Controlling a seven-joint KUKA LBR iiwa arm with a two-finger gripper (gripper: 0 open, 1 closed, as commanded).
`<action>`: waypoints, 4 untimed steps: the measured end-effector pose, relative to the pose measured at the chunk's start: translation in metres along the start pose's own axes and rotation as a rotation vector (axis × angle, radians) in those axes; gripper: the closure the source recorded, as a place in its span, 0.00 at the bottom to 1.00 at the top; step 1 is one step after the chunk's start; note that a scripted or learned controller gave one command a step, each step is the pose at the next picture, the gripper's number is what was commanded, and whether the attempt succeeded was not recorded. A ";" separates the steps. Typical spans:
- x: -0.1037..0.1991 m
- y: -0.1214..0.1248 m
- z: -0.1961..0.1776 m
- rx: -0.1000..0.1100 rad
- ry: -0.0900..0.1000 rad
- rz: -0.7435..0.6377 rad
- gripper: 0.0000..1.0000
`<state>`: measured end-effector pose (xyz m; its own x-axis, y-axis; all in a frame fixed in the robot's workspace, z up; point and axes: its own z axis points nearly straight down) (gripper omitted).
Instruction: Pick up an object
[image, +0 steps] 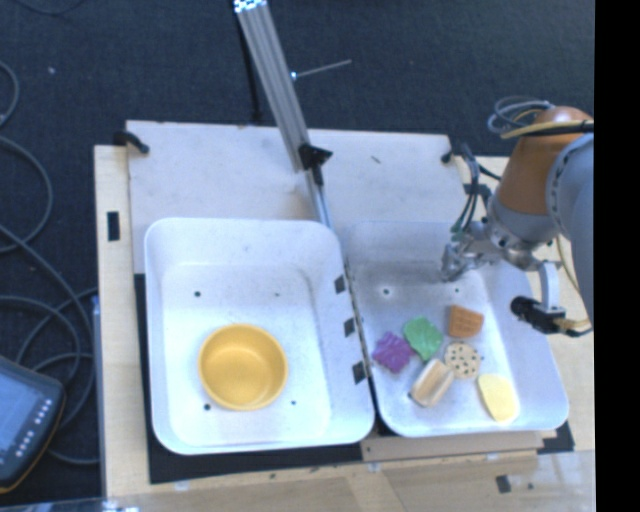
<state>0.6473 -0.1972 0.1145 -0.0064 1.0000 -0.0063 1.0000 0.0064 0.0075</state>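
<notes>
The right bin (400, 260) holds several small toy foods near its front: a purple piece (392, 352), a green piece (424, 337), an orange piece (464, 321), a round speckled cookie (461, 358), a tan loaf-like piece (431, 382) and a pale yellow piece (498, 396). My gripper (455, 264) hangs over the far part of this bin, a little beyond the orange piece and apart from every item. Nothing shows in its grasp. A yellow bowl (243, 366) sits in the left bin (180, 260).
A slanted metal bar (283, 90) rises from behind the bins where they meet. The grey arm with its orange band (535, 165) comes in from the right with cables beside it. A tablet (25, 420) lies at the lower left, off the bench.
</notes>
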 end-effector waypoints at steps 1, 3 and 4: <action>-0.005 -0.006 -0.051 0.000 0.004 0.005 1.00; -0.007 -0.006 -0.130 0.002 0.005 0.002 1.00; 0.043 0.004 -0.122 0.006 0.007 0.000 1.00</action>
<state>0.6502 -0.1530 0.2363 -0.0062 1.0000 0.0005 1.0000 0.0062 0.0017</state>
